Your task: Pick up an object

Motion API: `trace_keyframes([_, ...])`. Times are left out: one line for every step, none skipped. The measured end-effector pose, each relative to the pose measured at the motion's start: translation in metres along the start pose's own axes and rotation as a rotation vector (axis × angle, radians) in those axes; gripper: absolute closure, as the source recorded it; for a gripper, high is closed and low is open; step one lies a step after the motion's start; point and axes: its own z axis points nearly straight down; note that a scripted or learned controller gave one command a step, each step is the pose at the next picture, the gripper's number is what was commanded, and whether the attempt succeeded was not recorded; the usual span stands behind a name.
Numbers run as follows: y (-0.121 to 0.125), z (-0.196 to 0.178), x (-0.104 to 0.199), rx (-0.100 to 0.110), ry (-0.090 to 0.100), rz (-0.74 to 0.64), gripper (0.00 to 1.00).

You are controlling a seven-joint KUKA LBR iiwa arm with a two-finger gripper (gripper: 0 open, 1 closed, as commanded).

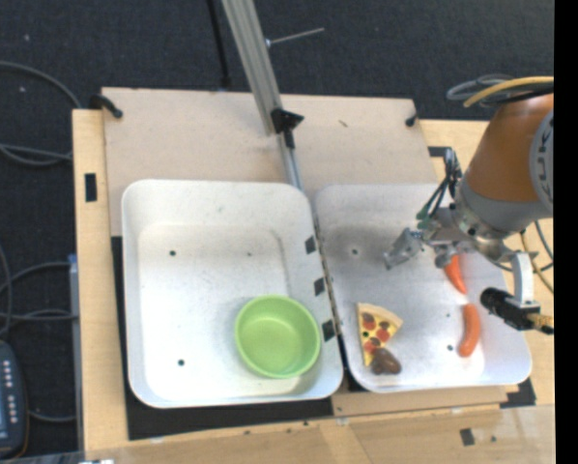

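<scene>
Nearby, an orange carrot half under the claw, its grip state unclear.

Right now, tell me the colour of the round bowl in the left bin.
Light green bowl, clearest in the camera view.

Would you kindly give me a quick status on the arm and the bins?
Gripper over right bin, holding nothing seen. Pizza slice and sausage lie untouched. Green bowl in left bin.

Robot lab: bench, cables
</scene>
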Motion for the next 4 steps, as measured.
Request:
trace_keyframes([-0.004,0.045,-0.007,-0.002,-0.001,0.0,0.0])
trace_keyframes([-0.005,0.081,-0.009,-0.004,-0.001,0.0,0.0])
trace_keyframes([-0.003,0.068,-0.009,-0.01,0.0,0.005,1.0])
trace_keyframes([-0.011,0.01,-0.009,-0.012,0.001,0.003,1.0])
